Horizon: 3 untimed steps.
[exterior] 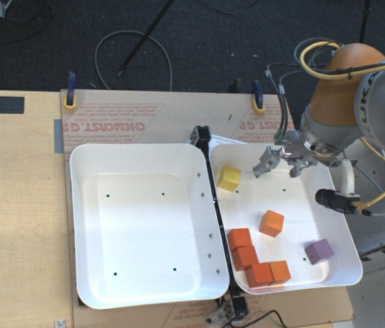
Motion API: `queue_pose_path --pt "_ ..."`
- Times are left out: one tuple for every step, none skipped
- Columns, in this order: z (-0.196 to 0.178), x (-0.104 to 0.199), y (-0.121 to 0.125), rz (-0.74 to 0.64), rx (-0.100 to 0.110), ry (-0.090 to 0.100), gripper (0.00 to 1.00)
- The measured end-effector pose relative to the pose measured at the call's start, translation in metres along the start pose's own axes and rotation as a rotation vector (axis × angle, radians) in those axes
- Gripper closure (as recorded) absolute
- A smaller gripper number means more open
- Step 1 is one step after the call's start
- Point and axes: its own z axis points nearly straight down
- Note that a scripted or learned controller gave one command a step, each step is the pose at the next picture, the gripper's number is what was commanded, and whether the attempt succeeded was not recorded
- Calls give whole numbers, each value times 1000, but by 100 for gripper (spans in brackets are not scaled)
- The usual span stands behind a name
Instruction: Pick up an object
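My gripper (279, 164) hangs over the far part of the right bin (339, 234), its two fingers spread apart with nothing between them. A yellow cube (229, 178) lies to its left near the bin divider. An orange cube (271, 223) sits in the middle of the right bin, nearer the front than the gripper. A purple cube (318, 251) rests near the right front corner. Several orange-red blocks (254, 258) form an L along the bin's front left side.
The left bin (83, 183) stands beside the right one, separated by a black clamp strip (209, 176). Cardboard and blue-yellow clamps (257, 96) lie behind the bins. Cables and the arm's grey body (356, 101) crowd the right side.
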Motion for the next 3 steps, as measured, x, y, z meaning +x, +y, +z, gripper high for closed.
queue_pose_path --pt "43 0 1 -1 0 0 0" --pt "105 4 -5 -1 1 0 0" --pt "91 4 -3 1 -4 -1 100"
